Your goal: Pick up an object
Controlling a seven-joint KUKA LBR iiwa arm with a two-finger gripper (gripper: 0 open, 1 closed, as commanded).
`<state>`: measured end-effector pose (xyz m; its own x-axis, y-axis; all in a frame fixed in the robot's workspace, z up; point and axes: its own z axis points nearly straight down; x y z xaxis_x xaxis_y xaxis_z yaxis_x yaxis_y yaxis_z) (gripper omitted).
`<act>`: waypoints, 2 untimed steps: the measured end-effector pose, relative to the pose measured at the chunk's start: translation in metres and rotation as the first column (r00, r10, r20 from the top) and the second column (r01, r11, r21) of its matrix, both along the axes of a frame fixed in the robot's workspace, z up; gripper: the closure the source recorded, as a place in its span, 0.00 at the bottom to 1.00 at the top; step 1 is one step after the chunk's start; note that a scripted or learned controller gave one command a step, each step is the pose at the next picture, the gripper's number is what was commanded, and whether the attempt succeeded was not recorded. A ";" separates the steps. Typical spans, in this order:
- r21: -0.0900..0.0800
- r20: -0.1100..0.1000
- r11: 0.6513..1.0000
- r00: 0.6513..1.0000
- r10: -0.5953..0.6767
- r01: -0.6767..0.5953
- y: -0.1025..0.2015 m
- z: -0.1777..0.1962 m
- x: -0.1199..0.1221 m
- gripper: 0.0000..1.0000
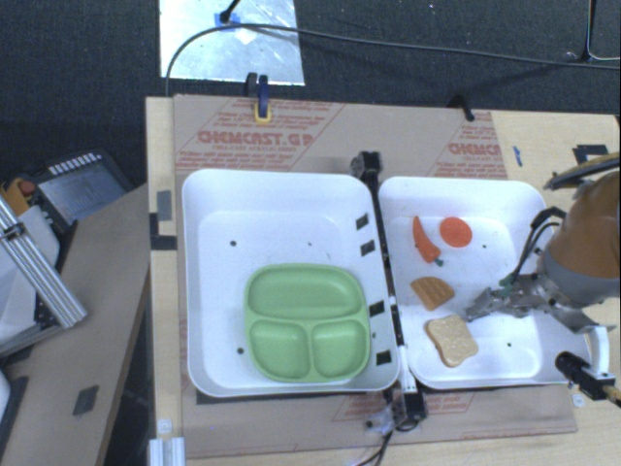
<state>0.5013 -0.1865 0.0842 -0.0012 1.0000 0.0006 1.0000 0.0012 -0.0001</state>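
Observation:
The right bin [514, 357] holds a red-orange carrot [425, 241], an orange round piece [456, 231], a brown toast-like piece [433, 291] and a pale bread slice [452, 340]. My gripper [482, 306] reaches in from the right, low over the bin floor, just right of the brown piece and above the bread slice. Nothing shows between its fingers. In the left bin [213, 260] lies a green divided plate [306, 320].
Brown cardboard [291, 134] lies under both bins. A black divider strip [380, 260] runs between them. Cables cross the dark floor at the back, and a grey device [73, 187] sits at the far left.

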 end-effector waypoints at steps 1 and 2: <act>-0.001 0.003 1.000 1.000 0.001 -0.001 0.000 0.011 0.001 1.00; -0.003 0.004 1.000 1.000 0.001 -0.001 -0.009 0.058 0.004 1.00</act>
<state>0.5053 -0.1955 0.1420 -0.0027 1.0000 -0.0019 1.0000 0.0027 0.0041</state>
